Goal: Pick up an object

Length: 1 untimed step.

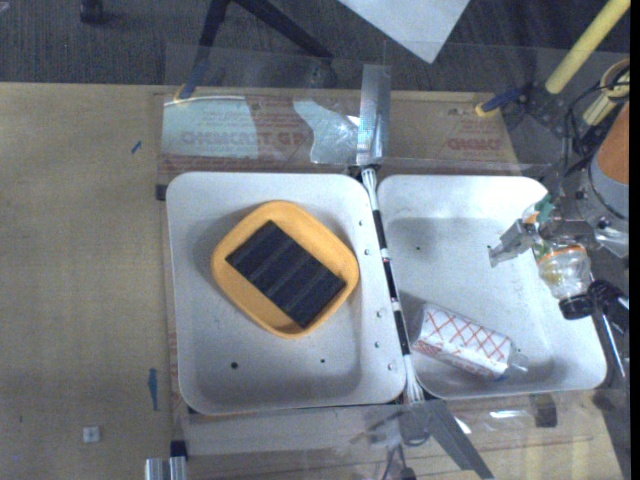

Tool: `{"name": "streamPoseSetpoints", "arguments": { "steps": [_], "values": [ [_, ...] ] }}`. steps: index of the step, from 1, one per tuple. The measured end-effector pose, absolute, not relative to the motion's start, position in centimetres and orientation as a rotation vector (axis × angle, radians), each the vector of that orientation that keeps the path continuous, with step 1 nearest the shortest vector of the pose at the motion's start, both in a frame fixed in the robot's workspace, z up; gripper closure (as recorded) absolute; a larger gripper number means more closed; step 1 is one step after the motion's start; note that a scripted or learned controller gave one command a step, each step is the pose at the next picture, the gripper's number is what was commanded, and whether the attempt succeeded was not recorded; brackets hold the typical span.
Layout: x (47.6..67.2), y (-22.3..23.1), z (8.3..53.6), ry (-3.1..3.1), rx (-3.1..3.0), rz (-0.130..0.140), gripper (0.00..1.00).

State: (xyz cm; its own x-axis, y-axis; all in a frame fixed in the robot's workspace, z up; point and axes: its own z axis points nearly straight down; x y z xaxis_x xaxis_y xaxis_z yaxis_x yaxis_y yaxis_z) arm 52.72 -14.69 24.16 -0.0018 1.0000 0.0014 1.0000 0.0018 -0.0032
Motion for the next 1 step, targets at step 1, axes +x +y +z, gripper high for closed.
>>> {"name": "streamPoseSetpoints", "arguments": {
  "steps": [1],
  "values": [
    [50.35,-14.00,17.33,-2.439,-1.974,0.002,0.00]
  ]
}}
